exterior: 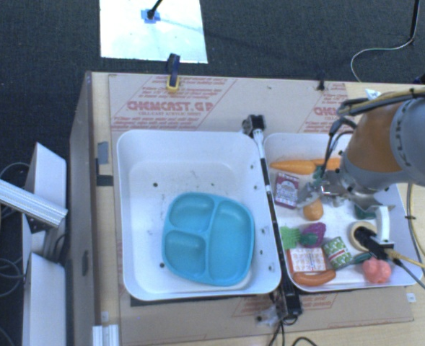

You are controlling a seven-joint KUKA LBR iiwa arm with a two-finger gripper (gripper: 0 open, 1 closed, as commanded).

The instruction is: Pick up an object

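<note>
A small round orange toy (312, 210) lies in the right-hand white plastic bin (408, 282) among crowded toy foods, directly beside the grey two-finger gripper (326, 193), apparently lowered to pick; its grip cannot be made out. A blue sectioned plate (208, 240) occupies the left bin (136, 164).

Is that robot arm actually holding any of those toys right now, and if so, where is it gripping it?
It cannot be told. The gripper is low in the right bin, near a small orange piece, but nothing is visibly between its fingers.
</note>
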